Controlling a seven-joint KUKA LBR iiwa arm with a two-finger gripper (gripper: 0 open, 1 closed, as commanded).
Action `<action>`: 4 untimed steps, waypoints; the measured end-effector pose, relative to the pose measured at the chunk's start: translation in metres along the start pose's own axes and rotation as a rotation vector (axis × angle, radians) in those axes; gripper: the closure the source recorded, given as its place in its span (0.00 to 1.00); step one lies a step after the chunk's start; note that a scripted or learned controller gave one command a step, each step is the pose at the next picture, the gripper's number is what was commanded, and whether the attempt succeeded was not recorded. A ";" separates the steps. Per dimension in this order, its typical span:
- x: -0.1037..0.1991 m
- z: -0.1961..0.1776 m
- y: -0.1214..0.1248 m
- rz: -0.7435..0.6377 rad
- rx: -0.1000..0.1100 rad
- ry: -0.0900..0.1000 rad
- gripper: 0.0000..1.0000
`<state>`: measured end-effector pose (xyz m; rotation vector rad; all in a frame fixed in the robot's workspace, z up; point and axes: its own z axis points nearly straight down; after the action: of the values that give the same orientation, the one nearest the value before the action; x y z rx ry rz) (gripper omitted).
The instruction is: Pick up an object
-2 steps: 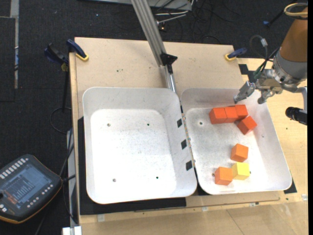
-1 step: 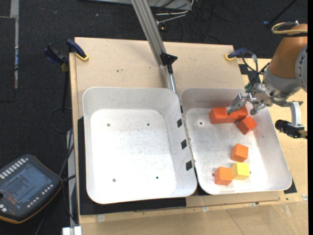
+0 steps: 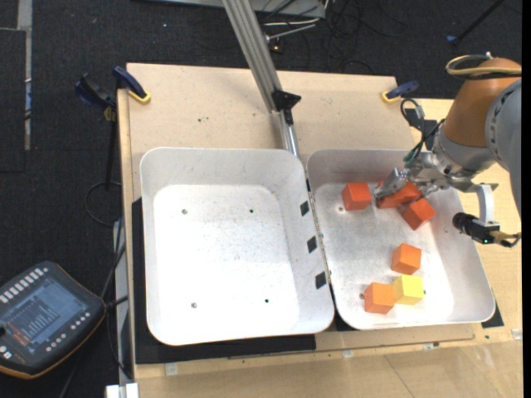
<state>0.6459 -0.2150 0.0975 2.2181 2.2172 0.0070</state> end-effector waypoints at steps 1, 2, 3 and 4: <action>0.000 -0.013 0.001 -0.002 -0.004 -0.003 1.00; 0.003 -0.076 0.001 -0.003 0.000 -0.002 1.00; 0.003 -0.129 0.003 -0.003 0.000 -0.002 1.00; 0.057 -0.125 -0.019 -0.007 0.010 0.003 1.00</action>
<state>0.6259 -0.1576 0.2227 2.2162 2.2318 -0.0014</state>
